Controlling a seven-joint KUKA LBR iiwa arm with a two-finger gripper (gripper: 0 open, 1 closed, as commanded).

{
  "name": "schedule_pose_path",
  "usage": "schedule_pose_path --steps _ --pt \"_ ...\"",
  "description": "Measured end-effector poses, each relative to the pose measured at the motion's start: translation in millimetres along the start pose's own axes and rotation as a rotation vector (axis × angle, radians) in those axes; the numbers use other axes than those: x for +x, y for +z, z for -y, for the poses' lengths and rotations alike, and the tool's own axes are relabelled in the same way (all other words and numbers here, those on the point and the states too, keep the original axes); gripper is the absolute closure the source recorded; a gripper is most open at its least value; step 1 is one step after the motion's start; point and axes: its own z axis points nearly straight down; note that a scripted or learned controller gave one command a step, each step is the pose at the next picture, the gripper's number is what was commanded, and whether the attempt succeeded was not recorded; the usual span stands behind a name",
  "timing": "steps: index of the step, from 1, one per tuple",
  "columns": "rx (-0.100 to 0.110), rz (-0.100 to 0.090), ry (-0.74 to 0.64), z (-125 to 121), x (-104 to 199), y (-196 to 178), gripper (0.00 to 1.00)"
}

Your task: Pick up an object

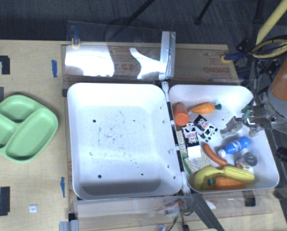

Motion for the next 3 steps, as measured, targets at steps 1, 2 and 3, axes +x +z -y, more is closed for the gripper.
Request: schedule_pose_path --steps 1,2,3 --pt "-0.007 0.003 -0.001 -12.1 -13.6 125.6 0.0" --pt "-0.006 0.003 0.002 -11.7 -13.8 116.8 1.0" --pt "-0.002 0.002 0.085 -69.2 85.9 -69.8 1.0"
